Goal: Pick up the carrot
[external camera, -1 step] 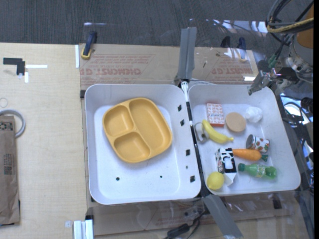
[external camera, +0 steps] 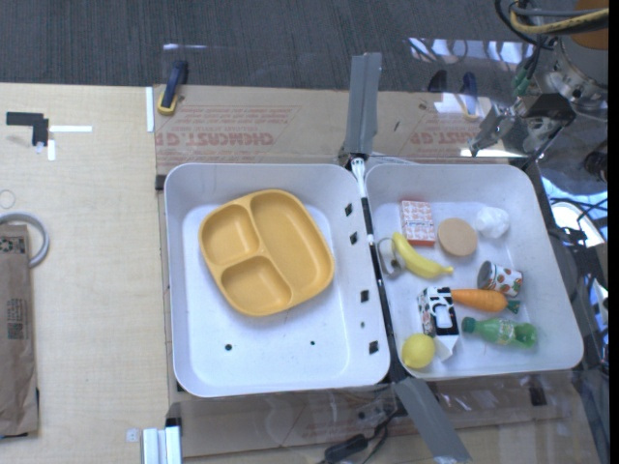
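We see the carrot untouched in the right bin, wedged among clutter; gripper parked far-right above it, can't tell its state.

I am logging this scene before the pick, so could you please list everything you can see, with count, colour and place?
carrot: one, orange, right bin, towards its right side
banana: one, yellow, right bin, left part
lemon: one, yellow, right bin, near corner
green bottle: one, lying just below the carrot
carton: one, black and white, left of the carrot
red and white box: one, right bin, far side
tan disc: one, beside the box
white crumpled item: one, far right
small can: one, patterned, above the carrot
divided plate: one, yellow, left bin
bins: two, white
claw: one, grey, above the right bin's far right corner
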`<state>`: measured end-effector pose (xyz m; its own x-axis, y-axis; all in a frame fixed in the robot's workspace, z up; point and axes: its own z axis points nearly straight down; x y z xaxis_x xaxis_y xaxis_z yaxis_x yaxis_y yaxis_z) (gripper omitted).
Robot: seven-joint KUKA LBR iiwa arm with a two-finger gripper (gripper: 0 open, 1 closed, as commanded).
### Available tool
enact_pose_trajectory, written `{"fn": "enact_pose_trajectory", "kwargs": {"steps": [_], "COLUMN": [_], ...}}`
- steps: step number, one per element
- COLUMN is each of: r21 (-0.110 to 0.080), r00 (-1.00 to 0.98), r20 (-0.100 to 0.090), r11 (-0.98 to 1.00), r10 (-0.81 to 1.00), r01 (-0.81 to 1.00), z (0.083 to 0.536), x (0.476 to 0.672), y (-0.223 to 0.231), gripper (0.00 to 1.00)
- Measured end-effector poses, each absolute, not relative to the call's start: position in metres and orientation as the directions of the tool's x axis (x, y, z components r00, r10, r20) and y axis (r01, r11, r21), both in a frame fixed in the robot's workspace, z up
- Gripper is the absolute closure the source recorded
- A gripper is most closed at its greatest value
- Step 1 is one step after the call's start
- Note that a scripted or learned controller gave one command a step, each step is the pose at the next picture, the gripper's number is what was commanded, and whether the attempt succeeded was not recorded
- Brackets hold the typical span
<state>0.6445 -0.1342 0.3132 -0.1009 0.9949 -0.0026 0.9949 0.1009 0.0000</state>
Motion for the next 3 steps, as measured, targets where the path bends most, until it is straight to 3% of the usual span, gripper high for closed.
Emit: {"fn": "enact_pose_trajectory", "kwargs": {"steps": [1, 2, 3], "r21": [-0.002, -0.002, 0.0], "r00": [-0.255, -0.227, -0.227], "r20": [-0.001, -0.001, -0.004], "r11": [0.255, 0.227, 0.227], "r10": [0.967, 0.974, 0.974], "r01": [0.967, 0.974, 0.974], "z": [0.213, 0.168, 0.177], "x": [0.655, 0.659, 0.659], "y": [-0.133, -0.104, -0.105], "gripper": [0.0, 0.0, 1.0]}}
